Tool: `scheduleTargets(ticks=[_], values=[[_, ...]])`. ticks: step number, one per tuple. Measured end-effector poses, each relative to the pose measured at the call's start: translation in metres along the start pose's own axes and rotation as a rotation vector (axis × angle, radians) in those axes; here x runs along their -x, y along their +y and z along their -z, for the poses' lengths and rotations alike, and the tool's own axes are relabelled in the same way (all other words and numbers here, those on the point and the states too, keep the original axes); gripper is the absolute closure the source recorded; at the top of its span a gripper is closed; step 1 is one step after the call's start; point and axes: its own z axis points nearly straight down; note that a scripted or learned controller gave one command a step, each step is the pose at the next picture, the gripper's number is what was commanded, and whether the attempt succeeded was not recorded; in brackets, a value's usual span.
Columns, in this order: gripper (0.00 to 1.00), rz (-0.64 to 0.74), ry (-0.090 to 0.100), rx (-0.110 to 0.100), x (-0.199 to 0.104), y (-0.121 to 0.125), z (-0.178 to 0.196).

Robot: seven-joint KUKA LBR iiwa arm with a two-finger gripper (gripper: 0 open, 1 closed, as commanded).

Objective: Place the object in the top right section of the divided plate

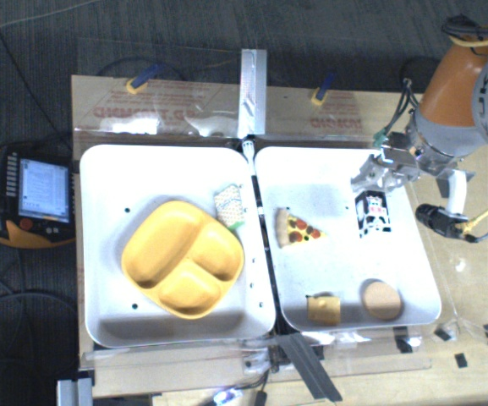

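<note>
Plate first: the yellow divided plate [183, 258] sits in the left bin [108, 227], turned at an angle, with nothing in its three sections. Just off its far right edge, close to the wall between the two bins, there's a small white and green packet-looking thing [229, 205], touching or nearly touching the plate rim. Over in the right bin [328, 252] you've got a toy pizza slice [297, 229] near the left wall, a tan block-ish piece [324, 309] at the near edge, and a round brownish thing [381, 299] just right of that, kind of like a cookie or bun. The arm [455, 100] comes in from the far right, orange band up top, and the gripper [373, 211] hangs over the far right part of the right bin, well apart from the pizza slice. Can't tell from this angle whether it's spread or closed, it's just a dark and white blob under the wrist. A handheld controller with a lit screen [36, 193] lies on the floor left of the bench.
</note>
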Motion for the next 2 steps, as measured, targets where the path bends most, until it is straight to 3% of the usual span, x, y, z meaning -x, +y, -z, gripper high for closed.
scheduleTargets(ticks=[1,2], values=[[1.00,-0.135,-0.001,-0.001,0.029,-0.053,0.020],[1.00,-0.261,-0.001,-0.004,0.002,-0.119,-0.065]])
